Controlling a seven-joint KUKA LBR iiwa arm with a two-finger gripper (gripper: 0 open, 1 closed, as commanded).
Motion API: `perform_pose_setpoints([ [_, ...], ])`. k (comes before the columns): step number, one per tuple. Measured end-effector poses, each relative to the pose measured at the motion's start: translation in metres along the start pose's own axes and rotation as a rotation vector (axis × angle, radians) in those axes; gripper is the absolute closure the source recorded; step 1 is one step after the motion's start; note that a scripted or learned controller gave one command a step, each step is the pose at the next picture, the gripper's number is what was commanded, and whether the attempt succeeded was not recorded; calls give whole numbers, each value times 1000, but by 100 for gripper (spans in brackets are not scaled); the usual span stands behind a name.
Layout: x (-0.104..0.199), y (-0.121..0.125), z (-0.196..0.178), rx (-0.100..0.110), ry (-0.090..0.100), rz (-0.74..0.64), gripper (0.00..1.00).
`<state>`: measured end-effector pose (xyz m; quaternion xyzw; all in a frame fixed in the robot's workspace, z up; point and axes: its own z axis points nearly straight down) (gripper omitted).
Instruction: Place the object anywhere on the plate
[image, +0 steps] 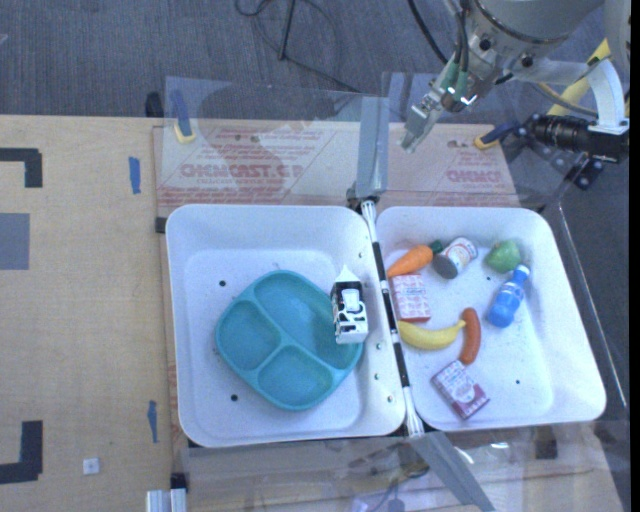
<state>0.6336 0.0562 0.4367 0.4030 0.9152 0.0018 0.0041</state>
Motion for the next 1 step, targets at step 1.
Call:
perform_pose_setpoints([
  [1, 17, 34, 251, 4, 5, -76, 100],
])
